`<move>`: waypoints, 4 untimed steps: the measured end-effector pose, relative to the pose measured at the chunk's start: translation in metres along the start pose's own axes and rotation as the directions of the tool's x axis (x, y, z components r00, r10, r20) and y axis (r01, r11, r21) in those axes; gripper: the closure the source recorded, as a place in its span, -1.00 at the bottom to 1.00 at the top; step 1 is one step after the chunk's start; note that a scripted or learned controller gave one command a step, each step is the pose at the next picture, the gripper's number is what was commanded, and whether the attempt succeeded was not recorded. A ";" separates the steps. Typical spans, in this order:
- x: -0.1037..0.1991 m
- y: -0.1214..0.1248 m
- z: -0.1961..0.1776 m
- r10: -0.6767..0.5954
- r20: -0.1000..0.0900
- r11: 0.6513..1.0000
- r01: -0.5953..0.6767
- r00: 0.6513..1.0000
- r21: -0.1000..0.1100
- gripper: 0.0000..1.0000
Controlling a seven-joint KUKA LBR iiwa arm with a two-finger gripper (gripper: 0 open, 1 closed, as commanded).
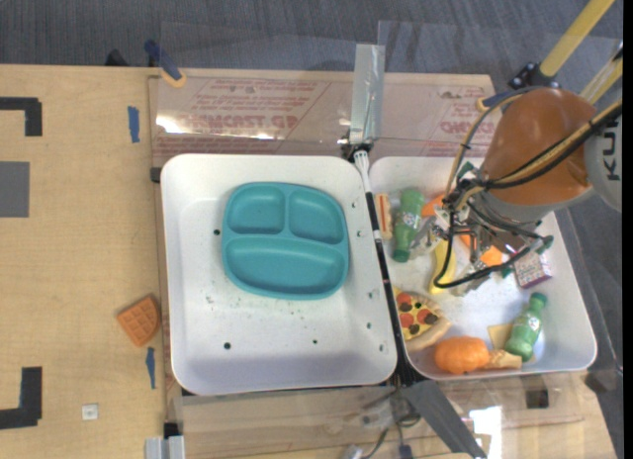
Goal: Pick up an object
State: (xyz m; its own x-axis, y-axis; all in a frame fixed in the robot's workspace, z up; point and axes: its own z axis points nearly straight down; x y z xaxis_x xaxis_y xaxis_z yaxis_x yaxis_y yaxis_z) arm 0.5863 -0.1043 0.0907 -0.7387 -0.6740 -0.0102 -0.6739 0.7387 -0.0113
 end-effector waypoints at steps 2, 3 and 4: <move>-0.005 -0.001 -0.013 0.003 0.014 1.000 -0.003 1.000 0.006 -1.00; -0.009 0.000 0.001 -0.038 0.000 0.999 0.038 0.999 -0.002 -1.00; -0.003 -0.005 0.001 -0.074 0.003 0.997 0.074 0.997 -0.002 -1.00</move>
State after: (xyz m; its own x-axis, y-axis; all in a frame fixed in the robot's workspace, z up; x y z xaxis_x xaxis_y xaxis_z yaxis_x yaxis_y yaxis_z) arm 0.5918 -0.1063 0.0902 -0.6867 -0.7269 -0.0119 -0.7268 0.6868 -0.0097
